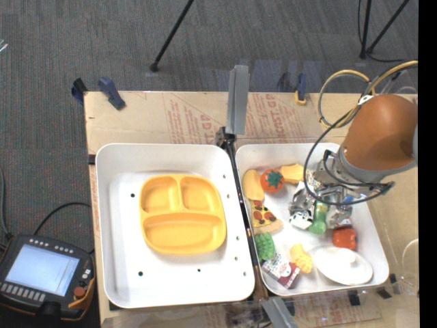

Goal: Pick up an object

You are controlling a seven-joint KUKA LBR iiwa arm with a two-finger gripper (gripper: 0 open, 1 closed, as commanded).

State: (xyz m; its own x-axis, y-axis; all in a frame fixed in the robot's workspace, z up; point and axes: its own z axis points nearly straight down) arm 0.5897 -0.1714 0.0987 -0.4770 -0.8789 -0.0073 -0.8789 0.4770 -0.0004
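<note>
- Down in the right bin [379, 250], my gripper [319, 209] hangs low among the toys; I see metal finger parts below the wrist but cannot tell whether the jaws stand apart or together.
- Nothing shows between them that I could call held.
- Just under the jaws sit a small black-and-white toy [299, 219] and a green piece [318, 225], both touching or nearly touching the gripper.
- Just to the right of the jaws and a little nearer me lies a red toy [345, 238].
- Nearer me from the jaws, a white plate [341, 266] rests by the bin's front wall, with a yellow corn [300, 257] and a red packet [282, 272] beside it.
- Left of the jaws I see a tomato [272, 180], a pizza slice [263, 216] and a green toy [265, 245].
- Well left, in the other bin [113, 183], lies a yellow divided tray [182, 212].
- Above the jaws, the orange band [379, 134] of the arm covers the bin's far right corner.
</note>
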